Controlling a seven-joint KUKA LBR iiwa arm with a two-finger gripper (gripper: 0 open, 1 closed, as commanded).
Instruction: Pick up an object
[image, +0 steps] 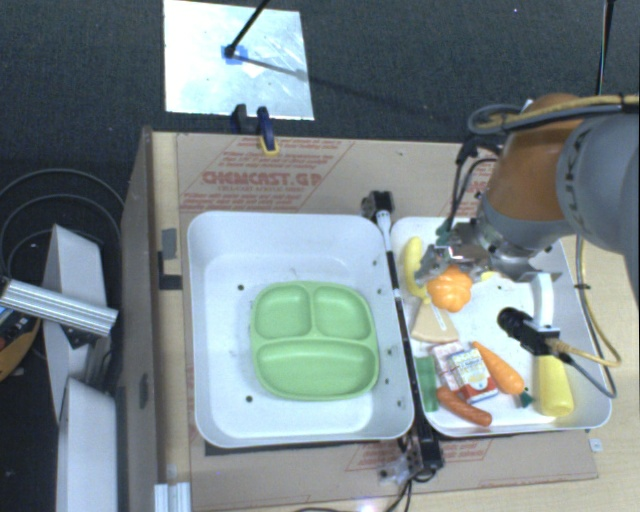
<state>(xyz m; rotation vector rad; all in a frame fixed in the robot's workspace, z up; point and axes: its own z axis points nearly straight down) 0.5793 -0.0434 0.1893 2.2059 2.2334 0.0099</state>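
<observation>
**Gripper over the orange toy fruit, grasp unconfirmed**

The likely target is the orange toy fruit (450, 290), which sits on the floor of the toy-food bin (497, 298). My read is that it's the sensible pick. It is round, stands proud of its neighbours, and has bare floor on its side away from the green divided plate (315, 338).

The gripper (447, 262) is just above the fruit, at or touching its upper edge. I can't tell whether it is released or clenched because the wrist body hides that (so I make no claim of a hold).

A yellow banana (412, 262) lies just beside the fruit on the plate side. A cheese wedge (434, 322) sits right below the fruit, touching or nearly so. A carrot (500, 368) is further off, beyond the cheese. With two sides crowded, a straight-down approach probably suits best.

The plate is alone in the other bin (215, 260), well apart from the fruit. The arm (570, 170) reaches in from the fruit's far side, opposite the plate, with the wrist pitched steeply down over the fruit.
</observation>
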